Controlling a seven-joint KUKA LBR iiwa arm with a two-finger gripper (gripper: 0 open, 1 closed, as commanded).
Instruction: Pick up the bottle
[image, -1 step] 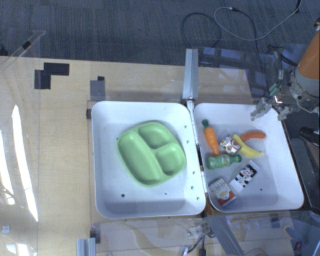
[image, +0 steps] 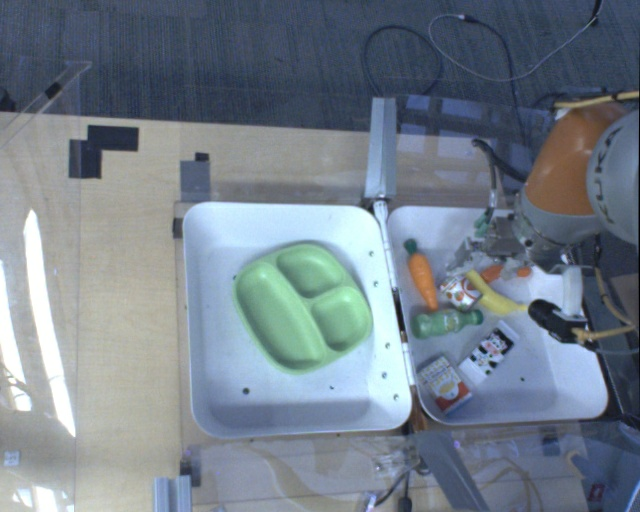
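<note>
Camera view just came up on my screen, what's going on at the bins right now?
The grey arm reaches in from the right, with its gripper low over the back of the right bin. The green bottle lies on its side near the middle of that bin, between the carrot and a small carton, not yet picked up. The left bin holds a green divided plate.

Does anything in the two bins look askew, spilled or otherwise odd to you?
Only mildly: the green bottle lies on its side in the right bin, not upright, crowded by the carrot and banana. Nothing looks spilled or damaged.
</note>
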